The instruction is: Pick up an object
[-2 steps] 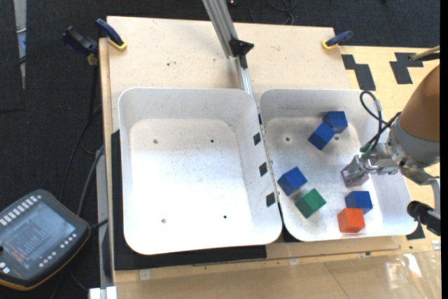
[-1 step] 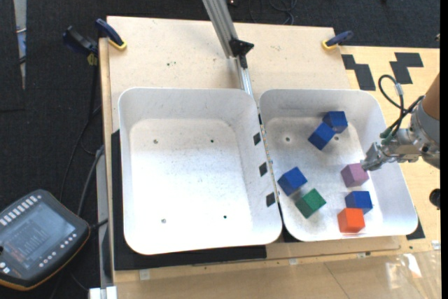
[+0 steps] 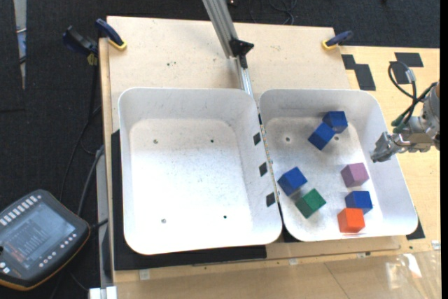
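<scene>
Pincer [image 3: 383, 149] of mine hangs at the right bin's [image 3: 392, 124] rim, grip state unclear, nothing visibly held. Approach step, I judge: the purple cube [image 3: 355, 174] lies nearest, inside that bin; next I must reach inward and descend.

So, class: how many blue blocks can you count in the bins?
4, all in the right bin: two touching near its far side, one by the divider beside the green block, one near the front, against the orange block. None seems hidden.
</scene>
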`<action>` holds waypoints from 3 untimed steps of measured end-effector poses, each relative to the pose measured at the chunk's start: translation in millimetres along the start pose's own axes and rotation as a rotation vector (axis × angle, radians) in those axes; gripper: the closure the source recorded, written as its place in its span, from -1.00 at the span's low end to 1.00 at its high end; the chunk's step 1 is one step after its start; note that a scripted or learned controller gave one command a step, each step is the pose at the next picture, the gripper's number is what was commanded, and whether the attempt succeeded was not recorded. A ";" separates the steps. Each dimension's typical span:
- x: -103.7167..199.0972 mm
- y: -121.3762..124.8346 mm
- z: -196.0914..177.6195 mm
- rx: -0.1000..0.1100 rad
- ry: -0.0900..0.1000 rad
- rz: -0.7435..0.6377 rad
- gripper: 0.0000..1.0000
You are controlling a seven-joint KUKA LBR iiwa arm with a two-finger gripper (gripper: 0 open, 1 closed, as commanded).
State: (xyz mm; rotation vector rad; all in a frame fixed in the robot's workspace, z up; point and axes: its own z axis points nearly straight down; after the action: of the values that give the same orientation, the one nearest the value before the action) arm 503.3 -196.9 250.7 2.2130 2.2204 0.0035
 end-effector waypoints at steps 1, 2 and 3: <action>56.6 1.5 12.0 0.006 0.005 -0.005 1.00; 110.5 7.0 23.1 0.006 0.005 -0.005 1.00; 170.0 13.7 29.6 0.008 0.006 -0.005 1.00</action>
State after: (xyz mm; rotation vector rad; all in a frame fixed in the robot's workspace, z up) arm 516.6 -26.9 220.6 2.2144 2.2322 0.0014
